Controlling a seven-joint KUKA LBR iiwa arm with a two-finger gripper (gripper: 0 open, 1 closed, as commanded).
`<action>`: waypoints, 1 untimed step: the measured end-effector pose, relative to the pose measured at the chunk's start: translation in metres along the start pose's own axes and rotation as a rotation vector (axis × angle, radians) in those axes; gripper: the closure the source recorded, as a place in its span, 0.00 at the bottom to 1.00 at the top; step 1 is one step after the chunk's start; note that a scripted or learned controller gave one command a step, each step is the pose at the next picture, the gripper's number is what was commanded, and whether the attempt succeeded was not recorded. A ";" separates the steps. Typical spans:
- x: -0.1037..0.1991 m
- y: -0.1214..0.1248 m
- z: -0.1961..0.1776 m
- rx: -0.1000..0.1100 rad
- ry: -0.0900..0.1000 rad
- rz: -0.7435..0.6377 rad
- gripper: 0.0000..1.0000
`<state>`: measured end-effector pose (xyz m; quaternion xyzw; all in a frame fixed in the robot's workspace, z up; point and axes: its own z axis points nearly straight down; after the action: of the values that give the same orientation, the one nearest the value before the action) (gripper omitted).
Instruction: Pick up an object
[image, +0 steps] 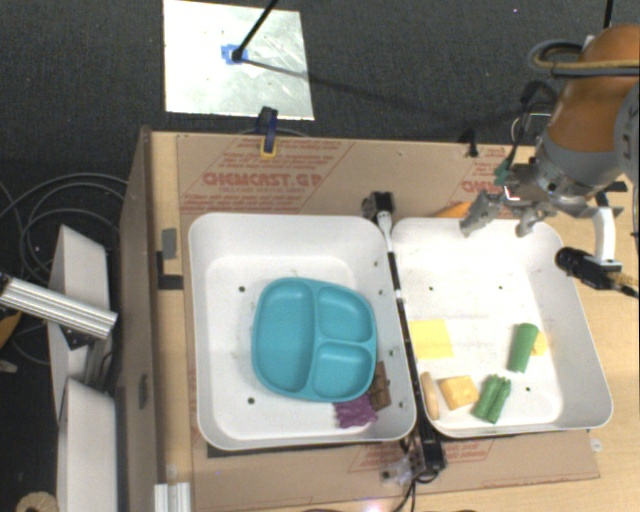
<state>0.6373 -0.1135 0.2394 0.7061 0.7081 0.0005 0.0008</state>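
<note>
A slanted overhead view of a counter (300, 165) lined with brown cardboard, carrying two shallow white bins side by side. The left bin (215, 300) holds a teal divided plate (312, 340) lying flat at its centre, with a small purple piece (352, 412) and a dark brown piece (381, 388) just beside the plate's lower right edge. The right bin (580, 330) holds the small items on offer, all gathered toward its near side: a flat yellow square (432, 339), a tan stick (429, 393) against the divider wall, an orange-yellow block (459, 391) like a wedge of cheese, a green ribbed piece (491, 398) lying near it, and a green cylinder (523, 347) standing tilted farther right with a bit of yellow behind it. The end effector (500, 216), at the end of a grey arm with an orange band, hangs over the far right corner of the right bin, its two fingers spread apart with nothing between them, well apart from every item. Judging by this, the pick has not begun: no object is chosen or touched, and the reach, descent, closing and lift all remain.
</note>
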 end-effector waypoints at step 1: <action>-0.053 -0.001 0.121 0.003 -0.001 0.004 0.00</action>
<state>0.6362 -0.1670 0.1189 0.7076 0.7066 -0.0008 0.0000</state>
